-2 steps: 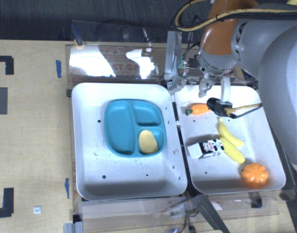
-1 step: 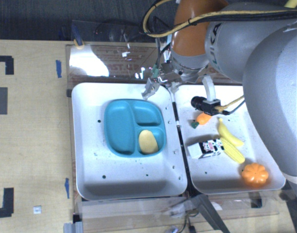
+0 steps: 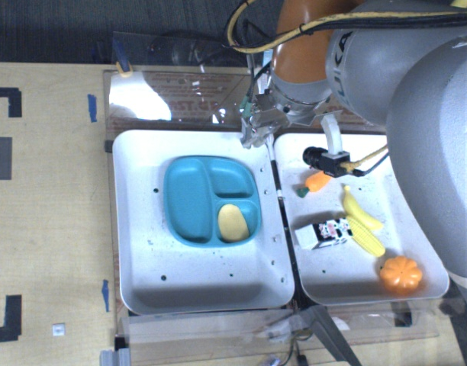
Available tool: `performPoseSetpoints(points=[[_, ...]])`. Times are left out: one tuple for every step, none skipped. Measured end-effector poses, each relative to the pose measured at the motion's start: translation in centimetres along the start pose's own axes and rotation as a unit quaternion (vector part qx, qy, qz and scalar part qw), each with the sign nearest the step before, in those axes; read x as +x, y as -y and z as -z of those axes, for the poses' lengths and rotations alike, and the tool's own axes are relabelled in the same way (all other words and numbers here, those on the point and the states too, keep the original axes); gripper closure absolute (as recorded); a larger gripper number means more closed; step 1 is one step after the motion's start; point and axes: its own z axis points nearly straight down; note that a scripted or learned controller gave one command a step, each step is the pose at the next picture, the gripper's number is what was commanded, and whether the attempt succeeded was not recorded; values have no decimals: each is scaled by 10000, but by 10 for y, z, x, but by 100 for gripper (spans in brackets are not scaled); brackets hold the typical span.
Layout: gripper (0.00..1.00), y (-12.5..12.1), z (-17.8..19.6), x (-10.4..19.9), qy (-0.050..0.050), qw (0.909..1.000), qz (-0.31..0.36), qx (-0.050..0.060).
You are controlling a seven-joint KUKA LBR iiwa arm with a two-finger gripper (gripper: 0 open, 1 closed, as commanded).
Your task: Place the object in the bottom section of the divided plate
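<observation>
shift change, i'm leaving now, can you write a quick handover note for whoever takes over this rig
Pincer: above the far rim between the two bins, nothing seen in it; whether it is open or shut cannot be told.
Divided plate: blue, in the left bin.
Yellow object: lying in the plate's lower right section, the one nearest the camera.
Right bin: carrot, corn cob, small orange pumpkin, black-and-white item.
Done: the placing appears complete.
Left: confirm that section is the intended one, then move the arm clear.
</observation>
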Motion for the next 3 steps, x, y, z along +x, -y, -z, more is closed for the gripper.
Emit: performPoseSetpoints(points=[[100,-1,-12,10,-12,9974,720,51],[100,-24,-27,94,-10,9971,-757,39],[100,-25,-15,95,-9,9972,-751,13]])
